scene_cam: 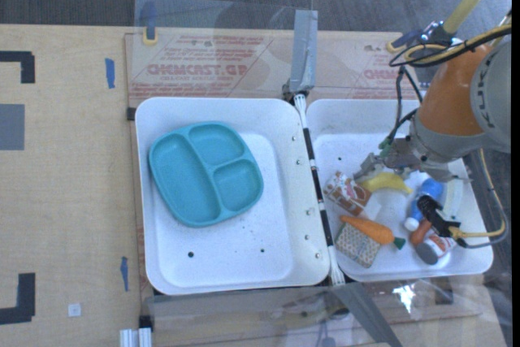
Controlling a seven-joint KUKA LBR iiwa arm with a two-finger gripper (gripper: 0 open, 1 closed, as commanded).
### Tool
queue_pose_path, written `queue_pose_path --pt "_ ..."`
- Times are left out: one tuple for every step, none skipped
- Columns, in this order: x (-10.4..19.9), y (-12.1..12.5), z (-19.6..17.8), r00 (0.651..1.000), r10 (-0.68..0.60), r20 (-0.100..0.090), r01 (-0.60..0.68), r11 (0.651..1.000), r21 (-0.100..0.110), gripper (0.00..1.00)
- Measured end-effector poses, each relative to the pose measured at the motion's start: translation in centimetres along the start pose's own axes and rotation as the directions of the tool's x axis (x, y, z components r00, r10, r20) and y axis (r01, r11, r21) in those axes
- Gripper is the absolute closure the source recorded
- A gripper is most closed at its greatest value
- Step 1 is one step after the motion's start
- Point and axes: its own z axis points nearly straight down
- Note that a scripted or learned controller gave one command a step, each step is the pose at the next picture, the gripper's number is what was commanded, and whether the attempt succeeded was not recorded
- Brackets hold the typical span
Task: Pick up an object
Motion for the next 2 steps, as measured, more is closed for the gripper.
queue_pose_path --pt "-0.16 0.13 -1.08 1.000 0.003 0.001 -0.003 1.000 -0.005 1.00" --pt "-0.14 0.12 -1.06 1.000 0.003 0.001 -0.003 1.000 -0.005 0.00"
